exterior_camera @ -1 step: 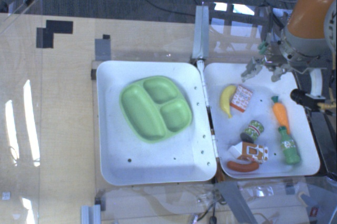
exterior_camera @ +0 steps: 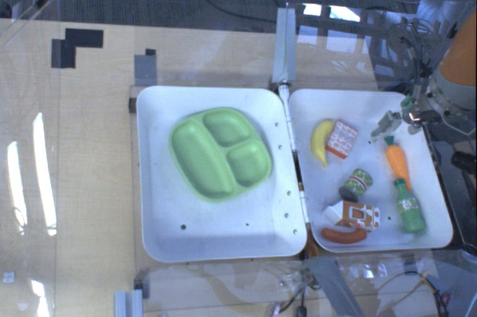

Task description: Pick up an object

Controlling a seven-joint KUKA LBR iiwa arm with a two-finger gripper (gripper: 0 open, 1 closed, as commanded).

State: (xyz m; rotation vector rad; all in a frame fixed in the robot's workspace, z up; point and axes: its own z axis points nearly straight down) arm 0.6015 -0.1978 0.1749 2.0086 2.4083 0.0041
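My gripper [exterior_camera: 389, 124] hangs over the far right part of the right bin [exterior_camera: 440, 233], just beyond the leafy end of an orange carrot [exterior_camera: 397, 162]. Nothing shows in its grasp. To its left lie a yellow banana [exterior_camera: 321, 142] and a red and white box [exterior_camera: 341, 139]. Nearer the front are a green can [exterior_camera: 358, 182], a green bottle [exterior_camera: 409, 209], an orange and white carton [exterior_camera: 360, 215] and a red sausage [exterior_camera: 343, 236].
The left bin [exterior_camera: 160, 233] holds a green divided plate [exterior_camera: 221, 153]. A metal post [exterior_camera: 283, 47] stands behind the seam between the bins. Cables and a metal frame [exterior_camera: 387, 32] crowd the back right by the arm.
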